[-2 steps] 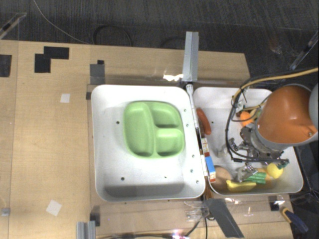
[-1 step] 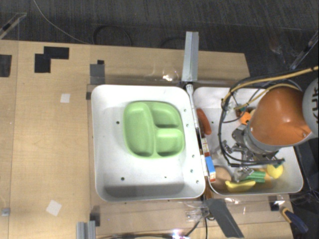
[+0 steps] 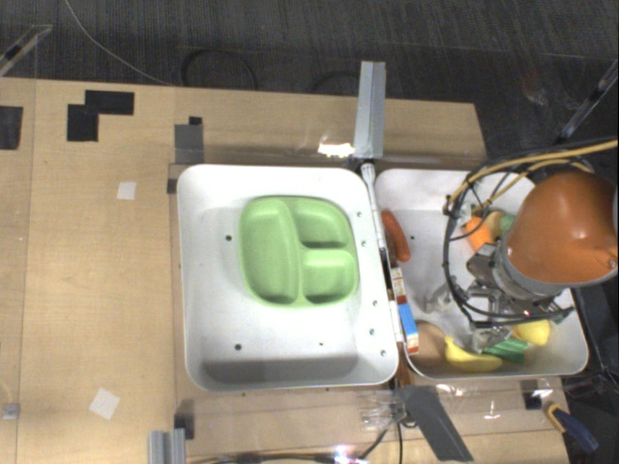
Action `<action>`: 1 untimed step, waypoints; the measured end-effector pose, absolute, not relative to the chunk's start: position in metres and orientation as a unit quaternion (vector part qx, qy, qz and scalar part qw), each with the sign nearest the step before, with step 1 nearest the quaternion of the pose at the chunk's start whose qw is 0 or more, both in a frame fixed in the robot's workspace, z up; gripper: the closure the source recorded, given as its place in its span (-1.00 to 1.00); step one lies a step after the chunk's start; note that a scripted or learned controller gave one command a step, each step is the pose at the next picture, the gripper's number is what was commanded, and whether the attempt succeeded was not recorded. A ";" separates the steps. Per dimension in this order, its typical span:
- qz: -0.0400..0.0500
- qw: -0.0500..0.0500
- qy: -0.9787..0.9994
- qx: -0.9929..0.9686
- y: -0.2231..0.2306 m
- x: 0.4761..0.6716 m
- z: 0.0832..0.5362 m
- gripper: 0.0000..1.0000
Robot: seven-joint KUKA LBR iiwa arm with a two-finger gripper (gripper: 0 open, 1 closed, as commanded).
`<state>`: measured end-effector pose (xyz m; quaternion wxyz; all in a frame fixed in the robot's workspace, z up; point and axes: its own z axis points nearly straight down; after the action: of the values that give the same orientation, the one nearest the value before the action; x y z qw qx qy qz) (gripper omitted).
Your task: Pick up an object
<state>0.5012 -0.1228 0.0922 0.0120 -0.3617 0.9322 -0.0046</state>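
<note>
In the right-hand bin (image 3: pixel 578 351), the grey arm (image 3: pixel 561 225) with its orange band hung low over a heap of small toy foods, its bulk and a tangle of black cables (image 3: pixel 459 249) covering the middle of the pile. The hand (image 3: pixel 495 334) sat down among the items near the bin's front wall; whether it was open, closed, or gripping anything could not be told, because the wrist and cables screened it from above.

The likeliest target, judging by where the hand was, was a yellow banana (image 3: pixel 472 354) lying flat against the front wall. Its long axis ran roughly left to right, along that wall, with one end pointing toward the divider between the bins and the other tucked under something green (image 3: pixel 513 349) just beside the hand. A second yellow piece (image 3: pixel 534 333) lay next to it on the right. A reddish sausage (image 3: pixel 395 237) lay well apart near the divider, its long axis running front to back. An orange piece (image 3: pixel 477 231) peeked out behind the cables.

The left bin (image 3: pixel 208 259) held a green divided tray (image 3: pixel 295 249), resting flat near its centre. Both bins sat side by side on the wooden bench (image 3: pixel 87 288), presumably so items could be moved from one to the other.
</note>
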 end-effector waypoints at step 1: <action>-0.008 0.011 0.881 -0.473 -0.113 0.504 0.093 -1.00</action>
<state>0.5045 -0.1129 0.0927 0.0110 -0.4727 0.8811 -0.0085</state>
